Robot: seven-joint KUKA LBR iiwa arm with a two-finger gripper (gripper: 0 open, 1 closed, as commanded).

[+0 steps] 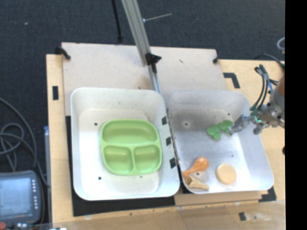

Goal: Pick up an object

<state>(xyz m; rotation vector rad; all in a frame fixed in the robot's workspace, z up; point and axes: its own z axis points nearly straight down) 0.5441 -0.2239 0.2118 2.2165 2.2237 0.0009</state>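
**Claw at green toy, right bin**

The gripper (238, 124) is seen low over the right bin (249, 176), its tip touching the green toy (218, 129) lying just to its left. Whether the toy is clamped cannot be told. Bare floor is left around the toy; an orange piece (197, 166), a cone (196, 181) and a tan disc (226, 173) are gathered near the front wall. A green tray (130, 146) is held in the left bin (86, 128).

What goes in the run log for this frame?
gripper: right bin, at green toy | grasp: unconfirmed | green tray: left bin | orange piece, tan disc: untouched
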